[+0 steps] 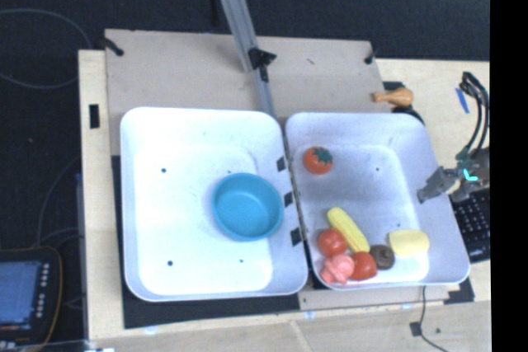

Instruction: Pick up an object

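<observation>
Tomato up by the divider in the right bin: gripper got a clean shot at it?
Probably yes. The tomato sits alone on bare bin floor, apart from the cluster of banana and other toys at the near edge. The end effector is at the right bin's right rim, nothing between them.

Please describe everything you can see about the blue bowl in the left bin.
The blue bowl is round, plain light blue, and looks like smooth plastic. It stands upright with its open side up, and nothing is seen inside it. It rests on the floor of the left bin, toward that bin's right side, close to the wall shared with the right bin but apart from it. No other object touches it.
</observation>
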You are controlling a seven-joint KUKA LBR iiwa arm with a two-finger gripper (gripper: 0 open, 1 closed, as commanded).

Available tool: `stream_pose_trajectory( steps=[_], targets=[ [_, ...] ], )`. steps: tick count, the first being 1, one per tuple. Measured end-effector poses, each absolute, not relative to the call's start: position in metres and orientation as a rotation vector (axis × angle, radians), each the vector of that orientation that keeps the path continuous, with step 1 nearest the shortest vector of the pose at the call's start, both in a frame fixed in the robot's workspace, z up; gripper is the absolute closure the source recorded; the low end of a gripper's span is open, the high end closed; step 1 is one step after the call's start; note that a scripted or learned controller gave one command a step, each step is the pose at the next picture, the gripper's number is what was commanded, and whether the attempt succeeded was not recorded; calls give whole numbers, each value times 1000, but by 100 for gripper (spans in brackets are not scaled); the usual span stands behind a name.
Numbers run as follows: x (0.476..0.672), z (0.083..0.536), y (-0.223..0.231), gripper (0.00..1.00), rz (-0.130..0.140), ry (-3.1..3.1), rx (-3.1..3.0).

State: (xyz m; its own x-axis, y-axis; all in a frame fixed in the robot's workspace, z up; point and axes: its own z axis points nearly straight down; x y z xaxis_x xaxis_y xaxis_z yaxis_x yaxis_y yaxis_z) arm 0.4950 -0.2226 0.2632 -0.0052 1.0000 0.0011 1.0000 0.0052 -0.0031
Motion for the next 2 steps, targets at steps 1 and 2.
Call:
stream_pose_trajectory(
  steps=[1,2],
  targets=[
    [496,266,-223,0,-3,-2229,-2217],
    [502,221,-225,0,7,-2220,-2222]
  ],
)
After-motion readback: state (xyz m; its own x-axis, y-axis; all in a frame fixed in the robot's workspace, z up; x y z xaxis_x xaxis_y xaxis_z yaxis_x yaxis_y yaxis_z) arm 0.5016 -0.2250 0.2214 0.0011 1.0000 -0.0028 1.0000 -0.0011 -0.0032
